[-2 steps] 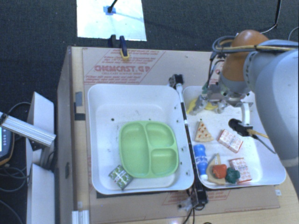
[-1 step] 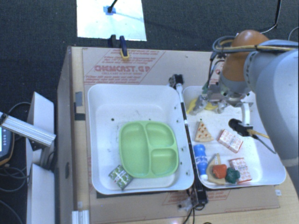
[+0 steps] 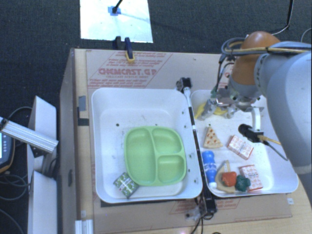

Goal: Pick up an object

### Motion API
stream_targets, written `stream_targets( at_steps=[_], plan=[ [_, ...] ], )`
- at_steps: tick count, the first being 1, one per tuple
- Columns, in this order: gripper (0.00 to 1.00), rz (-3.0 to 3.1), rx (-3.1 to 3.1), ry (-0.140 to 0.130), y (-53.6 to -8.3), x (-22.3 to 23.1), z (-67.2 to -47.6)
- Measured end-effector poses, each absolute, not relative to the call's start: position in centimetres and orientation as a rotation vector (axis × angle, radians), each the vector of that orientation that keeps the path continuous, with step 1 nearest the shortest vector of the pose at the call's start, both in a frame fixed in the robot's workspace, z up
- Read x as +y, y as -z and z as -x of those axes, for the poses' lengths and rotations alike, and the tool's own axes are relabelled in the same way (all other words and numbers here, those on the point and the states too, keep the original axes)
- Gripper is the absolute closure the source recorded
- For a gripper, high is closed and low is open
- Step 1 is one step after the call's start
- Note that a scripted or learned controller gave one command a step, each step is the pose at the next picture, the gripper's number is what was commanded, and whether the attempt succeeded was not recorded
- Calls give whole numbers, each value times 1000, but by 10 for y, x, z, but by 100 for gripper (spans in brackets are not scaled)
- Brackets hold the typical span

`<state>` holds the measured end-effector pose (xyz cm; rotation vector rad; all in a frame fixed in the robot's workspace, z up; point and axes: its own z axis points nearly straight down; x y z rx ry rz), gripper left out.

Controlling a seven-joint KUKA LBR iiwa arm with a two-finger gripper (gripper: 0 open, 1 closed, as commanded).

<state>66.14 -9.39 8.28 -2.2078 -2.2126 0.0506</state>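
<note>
While the gripper (image 3: 218,106) hangs low over the yellow banana (image 3: 207,110) at the right bin's (image 3: 287,179) far-left corner | grip state: cannot tell | banana: likely light, smooth plastic, take it mid-body | long axis roughly along the bin's far wall, exact heading unclear.

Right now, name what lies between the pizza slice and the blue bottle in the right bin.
Bare white bin floor separates the pizza slice from the blue bottle, seen in the camera view.
</note>
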Motion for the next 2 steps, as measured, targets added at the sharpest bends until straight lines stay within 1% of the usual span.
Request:
stream_targets(
  at_steps=[2],
  plan=[
    [0, 2207, -2210, -48, -83, -95, -661]
  ],
)
